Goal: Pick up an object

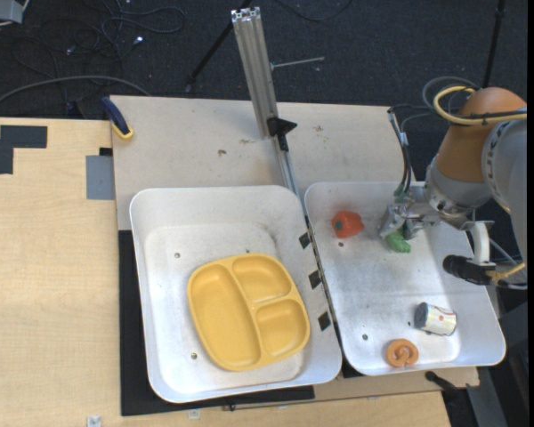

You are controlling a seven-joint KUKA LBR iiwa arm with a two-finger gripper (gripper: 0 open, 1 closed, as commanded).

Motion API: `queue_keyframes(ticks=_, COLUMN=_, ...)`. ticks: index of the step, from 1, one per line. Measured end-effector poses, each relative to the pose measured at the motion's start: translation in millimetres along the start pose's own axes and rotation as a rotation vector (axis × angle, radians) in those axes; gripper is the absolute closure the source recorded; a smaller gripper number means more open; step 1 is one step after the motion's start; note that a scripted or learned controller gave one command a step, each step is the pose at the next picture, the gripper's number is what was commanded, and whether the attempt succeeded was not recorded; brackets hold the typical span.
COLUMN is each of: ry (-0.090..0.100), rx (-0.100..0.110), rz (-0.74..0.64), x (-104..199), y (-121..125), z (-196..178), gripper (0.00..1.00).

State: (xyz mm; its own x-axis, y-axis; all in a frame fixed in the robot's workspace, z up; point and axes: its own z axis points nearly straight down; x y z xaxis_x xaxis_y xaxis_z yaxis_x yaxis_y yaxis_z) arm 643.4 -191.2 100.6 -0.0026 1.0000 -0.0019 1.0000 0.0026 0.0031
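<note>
- Right at the far side of the right bin (481,350), a small green object (397,241) lay on the floor of the bin, just under the gripper (400,223).
- The gripper's tips sat at or on the green object's upper edge; whether its fingers were wide, narrow or closed around the object could not be told from this view.
- The arm (481,149), grey with an orange band, reached in from the right above that bin.
- A red object (346,223) lay near the green one, to its left, apart from it.
- Toward the near edge of the same bin lay a small white cylinder (435,318) on its side, and just beside it an orange ring (401,353).
- The left bin (160,238) held a yellow divided plate (247,310) with three compartments.
- A metal post (256,69) stood on the bench behind the two bins.
</note>
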Motion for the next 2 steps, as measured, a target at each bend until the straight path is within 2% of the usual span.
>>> queue_keyframes(ticks=2, ry=0.001, rx=0.001, rz=0.001, x=-8.4, y=-3.3, z=-96.7, gripper=1.00)
